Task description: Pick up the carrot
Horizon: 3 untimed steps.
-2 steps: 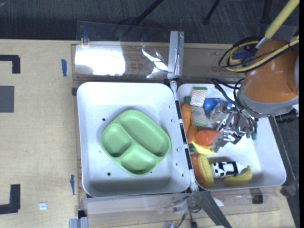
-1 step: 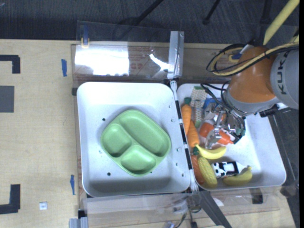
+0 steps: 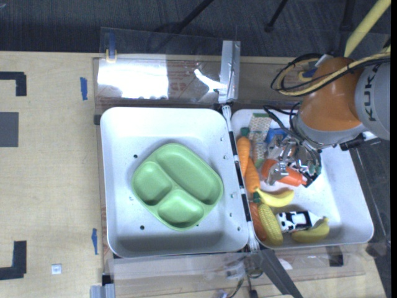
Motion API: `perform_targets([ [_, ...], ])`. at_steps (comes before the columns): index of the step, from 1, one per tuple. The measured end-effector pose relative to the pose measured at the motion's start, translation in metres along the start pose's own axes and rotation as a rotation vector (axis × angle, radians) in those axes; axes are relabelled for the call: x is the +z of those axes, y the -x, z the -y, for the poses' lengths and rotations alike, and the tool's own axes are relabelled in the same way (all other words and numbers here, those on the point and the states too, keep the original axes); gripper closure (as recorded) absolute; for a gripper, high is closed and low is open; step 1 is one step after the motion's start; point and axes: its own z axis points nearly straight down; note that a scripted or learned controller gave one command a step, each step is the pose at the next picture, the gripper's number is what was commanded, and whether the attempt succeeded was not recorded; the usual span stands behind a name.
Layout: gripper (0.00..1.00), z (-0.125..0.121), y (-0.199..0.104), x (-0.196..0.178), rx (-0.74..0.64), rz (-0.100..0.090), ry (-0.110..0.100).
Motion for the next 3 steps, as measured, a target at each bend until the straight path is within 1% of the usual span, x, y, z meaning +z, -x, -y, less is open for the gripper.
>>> perform_targets([
  [1, 1.00, 0.000, 0.002, -0.008, 0.003, 0.004, 0.002],
  [2, 1.00, -0.028, 0.049, -0.082, -0.432, -0.004, 0.001],
  [3, 1.00, -0.029, 0.051, -0.091, -0.428, 0.002, 0.004],
])
